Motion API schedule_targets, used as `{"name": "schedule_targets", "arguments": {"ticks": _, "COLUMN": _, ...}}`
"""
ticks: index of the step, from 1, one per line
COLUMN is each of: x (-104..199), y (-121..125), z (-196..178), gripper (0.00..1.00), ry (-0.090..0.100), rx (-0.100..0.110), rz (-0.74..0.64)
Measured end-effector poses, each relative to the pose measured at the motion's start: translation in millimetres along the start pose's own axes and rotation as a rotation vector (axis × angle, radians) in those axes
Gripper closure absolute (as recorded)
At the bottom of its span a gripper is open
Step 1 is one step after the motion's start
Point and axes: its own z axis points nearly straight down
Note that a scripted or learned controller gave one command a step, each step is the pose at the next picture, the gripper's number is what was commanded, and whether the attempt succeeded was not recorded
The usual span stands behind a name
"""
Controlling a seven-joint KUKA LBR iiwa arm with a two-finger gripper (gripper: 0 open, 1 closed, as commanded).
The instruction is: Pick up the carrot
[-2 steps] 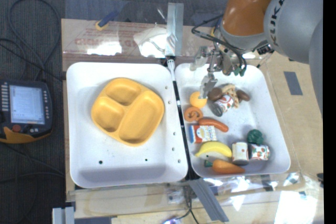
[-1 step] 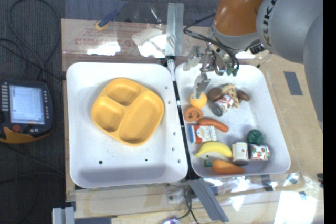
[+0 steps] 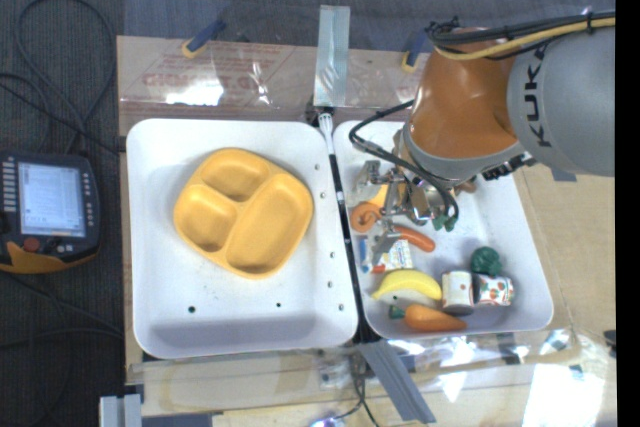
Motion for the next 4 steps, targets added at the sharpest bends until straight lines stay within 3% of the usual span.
{"name": "schedule_targets", "arguments": {"ticks": 1, "x": -40.7, "y": -82.2, "z": -6.3, "gripper": 0.00, "ry": -0.003, "rx": 0.001, "rz": 0.123}}
{"name": "schedule_targets", "arguments": {"ticks": 2, "x": -68.6, "y": -42.3, "z": 0.4, "gripper": 0.00, "ry": -0.002, "rx": -0.002, "rz": 0.196}}
{"name": "schedule_targets", "arguments": {"ticks": 3, "x": -93.2, "y": -89.7, "z": 48.5, "gripper": 0.00, "ry": 0.003, "rx": -0.001, "rz": 0.292}}
{"name": "schedule_targets", "arguments": {"ticks": 4, "x": -98.3, "y": -89.3, "z": 91.2, "gripper": 0.00, "ry": -0.010, "rx": -0.001, "rz": 0.530}}
